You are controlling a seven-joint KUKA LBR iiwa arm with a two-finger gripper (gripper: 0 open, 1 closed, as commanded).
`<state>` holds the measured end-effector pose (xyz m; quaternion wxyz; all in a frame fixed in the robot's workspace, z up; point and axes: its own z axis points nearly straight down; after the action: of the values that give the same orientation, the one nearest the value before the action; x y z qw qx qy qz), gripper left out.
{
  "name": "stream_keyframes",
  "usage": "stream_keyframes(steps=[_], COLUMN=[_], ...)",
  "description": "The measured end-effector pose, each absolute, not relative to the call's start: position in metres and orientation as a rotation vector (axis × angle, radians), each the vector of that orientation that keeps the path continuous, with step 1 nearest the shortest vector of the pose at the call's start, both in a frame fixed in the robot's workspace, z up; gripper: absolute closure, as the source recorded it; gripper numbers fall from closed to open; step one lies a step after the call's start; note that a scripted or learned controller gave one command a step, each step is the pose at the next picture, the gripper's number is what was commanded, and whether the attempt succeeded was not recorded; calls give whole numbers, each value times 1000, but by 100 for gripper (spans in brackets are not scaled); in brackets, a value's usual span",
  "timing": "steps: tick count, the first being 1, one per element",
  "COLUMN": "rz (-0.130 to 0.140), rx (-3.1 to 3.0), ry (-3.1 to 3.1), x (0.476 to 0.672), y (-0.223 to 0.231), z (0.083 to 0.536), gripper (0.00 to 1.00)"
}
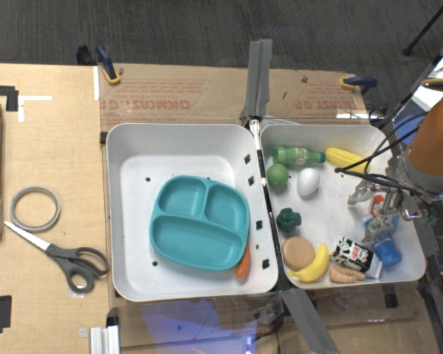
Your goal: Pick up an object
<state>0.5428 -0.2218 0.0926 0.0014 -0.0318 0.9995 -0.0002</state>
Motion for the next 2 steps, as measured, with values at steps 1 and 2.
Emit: stream_keyframes(steps=[1, 2], rz=[-2, 0], rx=[-106, -86], ry=[3135, 3135], x=[556, 631], y=[-222, -220], z=[93, 94], gripper=[0, 0])
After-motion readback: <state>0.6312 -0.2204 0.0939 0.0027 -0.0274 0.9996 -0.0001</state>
